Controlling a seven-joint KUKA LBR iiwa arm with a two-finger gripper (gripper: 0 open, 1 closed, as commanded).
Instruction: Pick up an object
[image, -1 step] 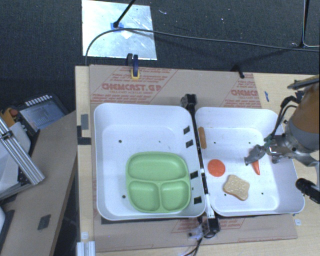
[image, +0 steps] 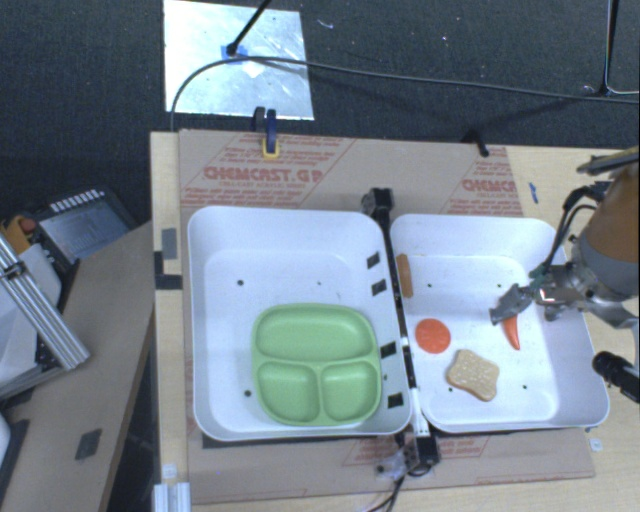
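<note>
My gripper (image: 523, 306) hangs over the right side of the right bin (image: 575, 400), reaching in from the right. A small orange-red carrot piece (image: 513, 334) lies on the bin floor just below and in front of the gripper, and I see nothing held in it. A round orange slice (image: 433, 336) lies left of the carrot. A tan piece of toast (image: 472, 374) rests near the bin's front. A thin brown stick (image: 404, 275) lies along the bin's left wall.
The left bin (image: 215, 300) holds a green divided plate (image: 315, 362). A black divider clip strip (image: 392, 320) runs between the bins. The grey arm (image: 610, 255) stands over the right bin's right edge. Cardboard (image: 330, 170) underlies both bins.
</note>
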